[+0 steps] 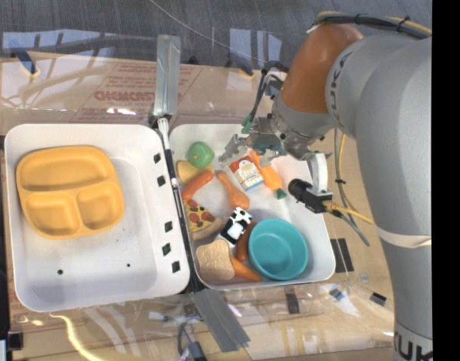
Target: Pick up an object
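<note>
Two white bins (34,292) on taped cardboard (102,89)

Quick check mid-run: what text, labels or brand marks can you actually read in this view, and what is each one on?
"UK": large dark letters on the grey arm, bottom right corner, cut off by the frame edge.
Red print on the cardboard behind the bins: a word starting "CH" at most, too blurred to read.
Small carton in the right bin, below the gripper: printed label, too small to read.
Nothing else legible.
</note>
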You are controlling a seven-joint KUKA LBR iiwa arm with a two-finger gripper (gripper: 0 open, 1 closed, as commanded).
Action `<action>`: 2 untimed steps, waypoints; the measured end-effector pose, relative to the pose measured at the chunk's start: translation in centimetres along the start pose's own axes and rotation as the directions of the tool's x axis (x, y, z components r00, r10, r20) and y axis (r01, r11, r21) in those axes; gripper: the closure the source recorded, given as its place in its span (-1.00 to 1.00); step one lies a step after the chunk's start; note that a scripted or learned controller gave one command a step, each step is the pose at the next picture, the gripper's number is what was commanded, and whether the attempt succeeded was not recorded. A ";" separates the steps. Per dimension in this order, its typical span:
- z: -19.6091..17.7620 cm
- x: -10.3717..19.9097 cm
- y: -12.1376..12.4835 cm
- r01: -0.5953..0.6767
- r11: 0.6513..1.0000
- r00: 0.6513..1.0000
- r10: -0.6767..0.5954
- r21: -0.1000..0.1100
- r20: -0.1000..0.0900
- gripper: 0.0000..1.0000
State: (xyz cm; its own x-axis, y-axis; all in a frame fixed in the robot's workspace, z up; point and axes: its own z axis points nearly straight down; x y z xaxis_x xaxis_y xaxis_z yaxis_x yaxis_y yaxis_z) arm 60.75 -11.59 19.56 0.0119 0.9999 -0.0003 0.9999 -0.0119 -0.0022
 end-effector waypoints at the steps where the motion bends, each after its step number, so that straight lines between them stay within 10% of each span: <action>1: 10.5 -0.5 -1.6 0.210 0.978 0.978 -0.210 0.001 -0.002 -1.00; 2: 9.5 -0.6 -1.6 0.214 0.977 0.977 -0.214 0.001 -0.001 1.00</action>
State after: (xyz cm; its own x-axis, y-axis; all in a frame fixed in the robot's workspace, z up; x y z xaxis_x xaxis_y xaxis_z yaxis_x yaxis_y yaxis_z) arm 59.17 -12.13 10.12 -0.2019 0.9794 0.0011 0.9794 0.2019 -0.0035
